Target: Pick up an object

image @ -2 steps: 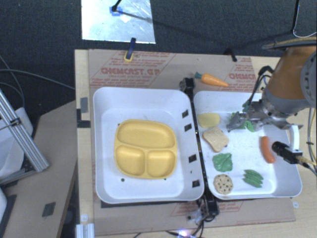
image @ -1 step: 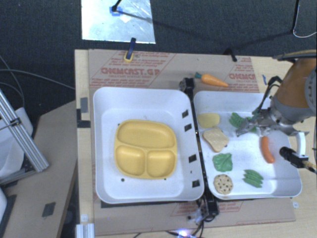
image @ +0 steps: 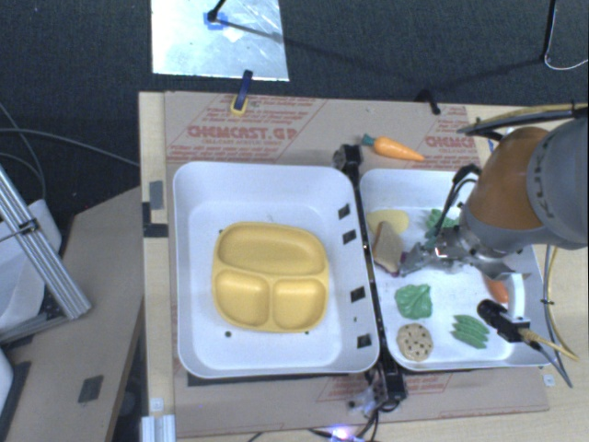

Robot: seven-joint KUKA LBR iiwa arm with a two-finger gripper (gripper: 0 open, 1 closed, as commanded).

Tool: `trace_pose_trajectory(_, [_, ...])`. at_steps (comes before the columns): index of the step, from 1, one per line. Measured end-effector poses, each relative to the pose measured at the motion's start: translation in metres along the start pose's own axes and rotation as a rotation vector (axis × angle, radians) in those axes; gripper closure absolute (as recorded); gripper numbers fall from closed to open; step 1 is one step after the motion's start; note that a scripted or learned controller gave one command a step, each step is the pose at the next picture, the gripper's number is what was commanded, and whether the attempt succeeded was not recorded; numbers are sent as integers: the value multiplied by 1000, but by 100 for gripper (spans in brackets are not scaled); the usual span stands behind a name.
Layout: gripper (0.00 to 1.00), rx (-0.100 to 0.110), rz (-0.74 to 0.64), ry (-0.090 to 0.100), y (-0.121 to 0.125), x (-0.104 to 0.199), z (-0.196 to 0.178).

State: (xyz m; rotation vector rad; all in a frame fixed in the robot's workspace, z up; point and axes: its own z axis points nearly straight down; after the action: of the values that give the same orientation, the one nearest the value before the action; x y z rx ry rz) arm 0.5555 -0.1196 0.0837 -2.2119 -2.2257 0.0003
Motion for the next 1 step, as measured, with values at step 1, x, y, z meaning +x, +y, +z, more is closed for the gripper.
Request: trace_pose_trajectory(1, [0,2,6,1,-72,27,0])
